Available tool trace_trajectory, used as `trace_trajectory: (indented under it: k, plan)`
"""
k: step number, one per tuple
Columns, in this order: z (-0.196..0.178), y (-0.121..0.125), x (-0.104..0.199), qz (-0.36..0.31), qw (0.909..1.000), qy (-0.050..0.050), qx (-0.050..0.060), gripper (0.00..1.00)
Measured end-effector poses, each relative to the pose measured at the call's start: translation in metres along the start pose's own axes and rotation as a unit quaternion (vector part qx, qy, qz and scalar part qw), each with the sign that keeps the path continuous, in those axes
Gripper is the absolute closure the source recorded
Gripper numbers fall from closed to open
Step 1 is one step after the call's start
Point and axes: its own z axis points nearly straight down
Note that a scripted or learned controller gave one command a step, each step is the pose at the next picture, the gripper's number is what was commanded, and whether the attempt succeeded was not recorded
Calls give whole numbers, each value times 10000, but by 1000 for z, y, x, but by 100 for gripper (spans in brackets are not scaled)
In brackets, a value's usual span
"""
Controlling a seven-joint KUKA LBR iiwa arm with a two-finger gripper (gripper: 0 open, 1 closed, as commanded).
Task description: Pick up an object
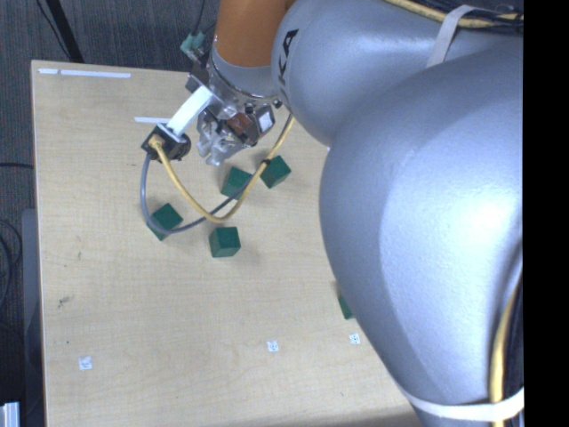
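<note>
Green cube (236,182), matte, nr gripper (213,152)

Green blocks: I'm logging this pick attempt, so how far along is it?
Done: the arm has reached in, and the gripper sits low over the wooden surface, just up-left of the nearest green block. In hand: nothing visibly. Left: grasp and lift; the other blocks lie on the surface.
</note>
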Motion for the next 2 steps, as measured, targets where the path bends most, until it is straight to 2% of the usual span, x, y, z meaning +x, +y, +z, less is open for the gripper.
trace_trajectory:
  k: [1, 2]
  plan:
    - [90, -113, 9, 54, 10000, 10, -4, 100]
    - [146, -117, -26, -2104, 9776, 6, -1, 100]
